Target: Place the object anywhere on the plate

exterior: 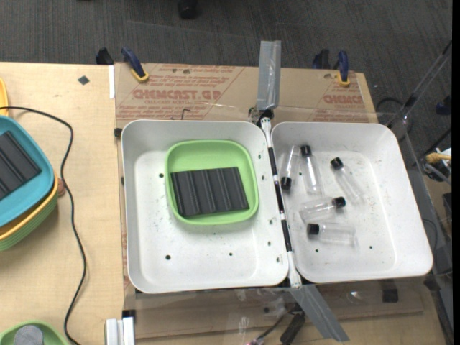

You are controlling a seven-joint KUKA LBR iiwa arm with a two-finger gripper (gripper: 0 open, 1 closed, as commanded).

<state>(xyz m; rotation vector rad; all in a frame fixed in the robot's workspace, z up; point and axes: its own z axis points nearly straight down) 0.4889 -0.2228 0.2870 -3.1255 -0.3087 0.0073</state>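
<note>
Vials [325, 208] lie clustered, some touching, in the right bin [402, 257]; the green plate [248, 157] sits left. Risk: clear, round vials slipping or double pickup. Claw state: cannot tell.

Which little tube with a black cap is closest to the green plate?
The clear tube lying along the right bin's left wall, cap toward the bottom of the view. It sits right beside the divider, nearer the green plate than the other tubes, which lie further right.
</note>
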